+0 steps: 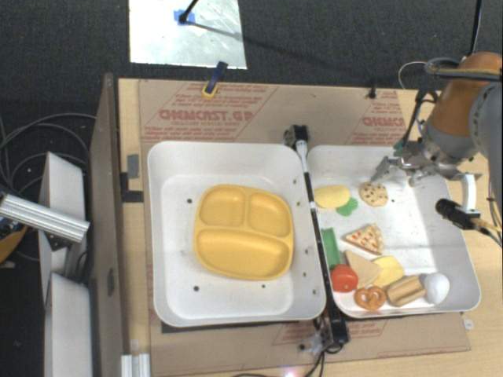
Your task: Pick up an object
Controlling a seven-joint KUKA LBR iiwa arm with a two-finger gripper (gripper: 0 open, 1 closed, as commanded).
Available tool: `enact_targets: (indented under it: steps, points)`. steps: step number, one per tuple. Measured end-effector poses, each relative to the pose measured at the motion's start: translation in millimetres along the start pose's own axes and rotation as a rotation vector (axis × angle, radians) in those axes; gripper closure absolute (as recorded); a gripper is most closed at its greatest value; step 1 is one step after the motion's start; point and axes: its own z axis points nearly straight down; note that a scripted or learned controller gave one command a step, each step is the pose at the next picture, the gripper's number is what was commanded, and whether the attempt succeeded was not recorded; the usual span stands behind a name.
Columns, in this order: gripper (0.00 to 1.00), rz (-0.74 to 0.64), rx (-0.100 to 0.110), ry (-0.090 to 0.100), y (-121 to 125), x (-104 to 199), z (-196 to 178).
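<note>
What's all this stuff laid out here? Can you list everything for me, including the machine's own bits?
Left bin: one, white, left on the bench.
Divided plate: one, yellow, three compartments, in the left bin.
Right bin: one, white, beside the left bin.
Cookie: one, tan with dark chips, upper part of right bin.
Lemon-like piece: one, yellow, with a green piece at its side.
Pizza slice: one, orange and cream, mid right bin.
Tomato: one, red, lower right bin.
Pretzel: one, brown, bottom edge.
Egg: one, white, lower right corner.
Arm: one, grey and orange, right side.
Pincer: one, metal, above the cookie.
</note>
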Motion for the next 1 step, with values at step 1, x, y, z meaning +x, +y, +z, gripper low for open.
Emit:
enact_targets:
  steps: [1]
  points:
    - [0.00,-0.009,0.000,0.001,-4.5,61.3,14.8]
